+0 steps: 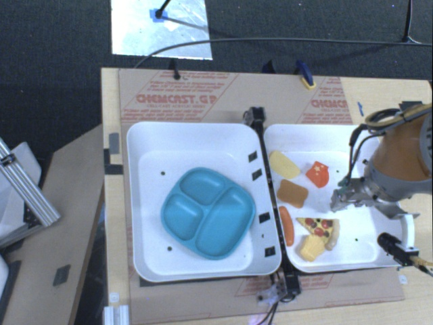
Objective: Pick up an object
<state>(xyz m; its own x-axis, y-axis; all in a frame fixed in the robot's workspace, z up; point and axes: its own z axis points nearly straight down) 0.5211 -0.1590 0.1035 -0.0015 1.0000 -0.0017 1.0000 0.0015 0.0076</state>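
Observation:
The right bin (358, 252) holds several toy foods: a pale yellow piece (284, 164), a red pepper-like piece (317, 173), a brown patty (292, 193), an orange carrot or sausage (287, 225), a pizza slice (319, 226) and a yellow chunk (310, 248). My gripper (343, 199) hangs low over the right bin, right of the brown patty and just above the pizza slice. Nothing shows between its tips. The arm's orange band (400, 149) sits up and to the right of it.
The left bin (149, 147) carries a blue divided plate (208, 212). A black divider clip strip (265, 181) runs between the bins. Cables (379, 117) loop near the wrist. A metal frame (27, 188) stands at the far left.

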